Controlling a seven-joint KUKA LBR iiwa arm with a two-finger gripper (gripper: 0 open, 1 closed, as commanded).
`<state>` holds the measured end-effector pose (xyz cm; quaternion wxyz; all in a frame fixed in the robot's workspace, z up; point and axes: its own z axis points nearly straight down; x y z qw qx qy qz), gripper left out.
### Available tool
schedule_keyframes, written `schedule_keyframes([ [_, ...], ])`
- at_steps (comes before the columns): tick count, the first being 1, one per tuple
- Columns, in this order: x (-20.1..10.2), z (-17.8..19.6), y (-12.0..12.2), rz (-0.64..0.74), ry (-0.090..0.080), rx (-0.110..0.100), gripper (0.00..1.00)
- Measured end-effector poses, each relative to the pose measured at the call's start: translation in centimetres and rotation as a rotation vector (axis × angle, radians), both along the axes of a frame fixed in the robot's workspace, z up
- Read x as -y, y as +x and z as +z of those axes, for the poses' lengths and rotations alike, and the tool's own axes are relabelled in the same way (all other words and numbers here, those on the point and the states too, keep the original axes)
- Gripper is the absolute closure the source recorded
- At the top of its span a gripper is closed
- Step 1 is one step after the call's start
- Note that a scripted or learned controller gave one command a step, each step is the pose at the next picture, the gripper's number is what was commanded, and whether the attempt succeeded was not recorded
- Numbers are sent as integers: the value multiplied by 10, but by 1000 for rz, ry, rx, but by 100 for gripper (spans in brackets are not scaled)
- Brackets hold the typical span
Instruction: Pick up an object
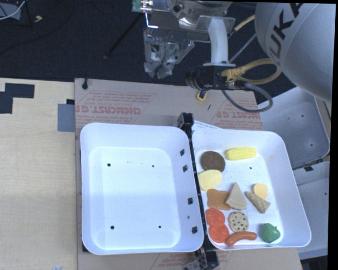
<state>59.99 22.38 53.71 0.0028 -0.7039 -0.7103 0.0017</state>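
- Camera view: your gripper (160,62) hangs high at the top of the frame, over the dark floor beyond the bench, well apart from both bins. Nothing sits between its fingers, and you cannot tell from here whether they are open or shut.
- The left bin (91,156) has nothing to pick, so every candidate lies in the right bin (279,157).
- From the gripper, that clutter lies at about 5 o'clock, well below and to the right. The move turns on that offset: across the bench edge first, then down.
- The nearest pieces are the brown disc (212,160) and the corn (241,154) at the bin's far end. The corn's long axis runs roughly 3 to 9 o'clock, so I judge that fingers closing along 12 to 6 would suit it.
- The wedge (237,196), the cookie (238,221) and the sausage (240,237) sit closely packed towards the near end; the green piece (270,232) stands a little freer at the near right corner.
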Motion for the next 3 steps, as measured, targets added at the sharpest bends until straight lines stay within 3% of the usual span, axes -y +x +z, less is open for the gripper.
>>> schedule_keyframes([
  [1,-20,-156,-37,-7,-8,-14,100],
  [2,-12,10,-82,-8,4,15,100],
  [3,-5,-183,-96,-9,-11,-13,100],
])
